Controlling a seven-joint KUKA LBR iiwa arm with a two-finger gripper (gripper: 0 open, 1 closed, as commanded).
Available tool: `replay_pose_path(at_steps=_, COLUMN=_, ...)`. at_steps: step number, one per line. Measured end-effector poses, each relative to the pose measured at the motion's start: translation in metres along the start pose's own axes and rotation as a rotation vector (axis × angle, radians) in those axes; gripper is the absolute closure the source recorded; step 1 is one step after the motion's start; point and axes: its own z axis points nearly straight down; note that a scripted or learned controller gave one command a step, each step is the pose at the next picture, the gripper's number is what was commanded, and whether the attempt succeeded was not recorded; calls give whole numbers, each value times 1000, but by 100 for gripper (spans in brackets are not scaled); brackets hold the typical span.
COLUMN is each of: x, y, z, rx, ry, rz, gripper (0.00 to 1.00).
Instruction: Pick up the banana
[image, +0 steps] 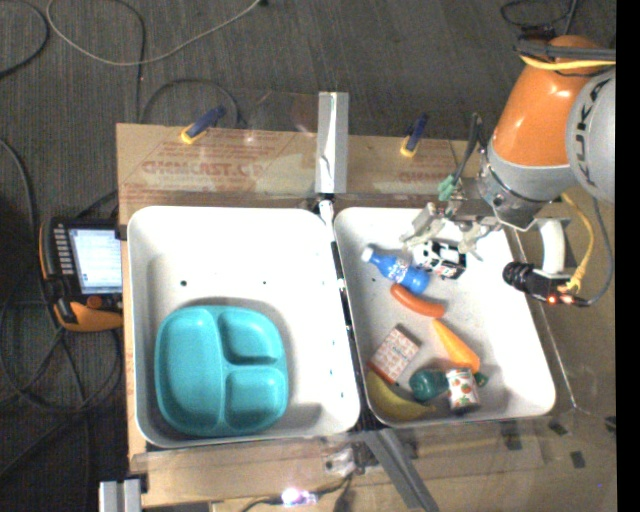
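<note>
While my gripper (447, 228) hovers upper right of the frame, w/ nothing visibly held, can't tell its state, the curved yellow banana (392, 400) lies lower centre-right in the right white bin (520, 330). Approach step; next needs travel down-frame & descent.

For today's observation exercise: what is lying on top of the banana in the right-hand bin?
A dark green item and a small patterned box overlap the banana, which lies along the right bin's near edge. Its covered middle and far end cannot be seen.
</note>
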Motion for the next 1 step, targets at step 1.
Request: replay_pose_path(at_steps=1, x=-25, y=-52, z=158, rx=-12, ry=-2, rz=148, gripper=0)
